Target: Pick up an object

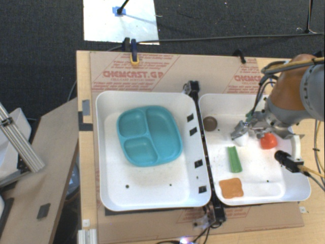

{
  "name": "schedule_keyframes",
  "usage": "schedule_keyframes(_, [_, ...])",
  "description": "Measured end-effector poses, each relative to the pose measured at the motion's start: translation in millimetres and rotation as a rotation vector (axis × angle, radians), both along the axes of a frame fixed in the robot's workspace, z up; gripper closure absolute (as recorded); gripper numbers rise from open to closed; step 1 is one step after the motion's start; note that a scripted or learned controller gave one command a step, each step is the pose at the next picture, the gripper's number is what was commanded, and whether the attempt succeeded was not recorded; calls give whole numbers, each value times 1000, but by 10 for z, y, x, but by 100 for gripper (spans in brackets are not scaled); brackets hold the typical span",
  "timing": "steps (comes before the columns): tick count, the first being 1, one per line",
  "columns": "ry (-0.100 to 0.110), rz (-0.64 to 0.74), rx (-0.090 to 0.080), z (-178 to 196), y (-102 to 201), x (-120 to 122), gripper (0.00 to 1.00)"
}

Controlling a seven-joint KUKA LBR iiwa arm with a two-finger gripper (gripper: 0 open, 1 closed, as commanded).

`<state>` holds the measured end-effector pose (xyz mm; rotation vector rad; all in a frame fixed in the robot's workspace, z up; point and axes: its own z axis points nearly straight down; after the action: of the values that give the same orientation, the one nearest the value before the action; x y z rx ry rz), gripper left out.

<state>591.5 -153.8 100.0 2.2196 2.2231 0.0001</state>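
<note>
Nearest me, orange patch (231,187) is lying flat; I'm hovering my pincer (242,134) over the stiff, light green stick (234,158); spread or pressed, I cannot tell.

Red "CHEMCAST GP" print on brown backing sheet (152,67), repeated

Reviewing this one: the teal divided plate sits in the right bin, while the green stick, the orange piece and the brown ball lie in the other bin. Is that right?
Not quite. The camera view shows the teal divided plate in the left bin. The green stick, orange piece and brown ball lie in the other bin, the right one.
</note>
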Motion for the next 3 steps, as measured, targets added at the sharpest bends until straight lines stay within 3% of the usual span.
schedule_keyframes(1, [-4, 0, -1, 132, -3, 11, 100])
schedule_keyframes(3, [-3, 3, -1, 1094, 2, -72, 100])
